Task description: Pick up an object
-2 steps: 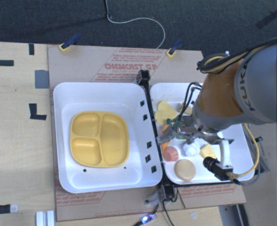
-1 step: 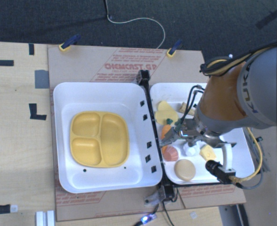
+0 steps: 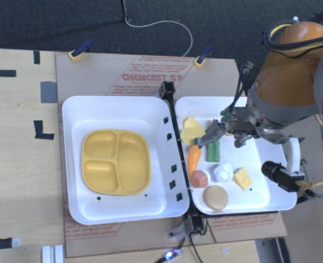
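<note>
Nearest the camera, a beige round bun (image 3: 215, 197) sits at the front of the right bin (image 3: 260, 201), with a pink ball (image 3: 199, 177), a white lump (image 3: 223, 172) and a yellow wedge (image 3: 242, 178) just beside it. An orange carrot (image 3: 194, 159) and a green block (image 3: 213, 150) lie close under the pincer (image 3: 208, 137), which hangs low by a yellow piece (image 3: 192, 128); whether it is spread or pinching, I cannot tell. Crowding is the risk: a descent here may nudge neighbours or catch two at once, and the carrot's rounded body could slip. The left bin (image 3: 73, 111) holds a yellow divided plate (image 3: 117, 161). Both bins rest on cardboard (image 3: 145, 78) over a pale wooden desk (image 3: 18, 147), dark carpet (image 3: 51, 10) beyond.
</note>
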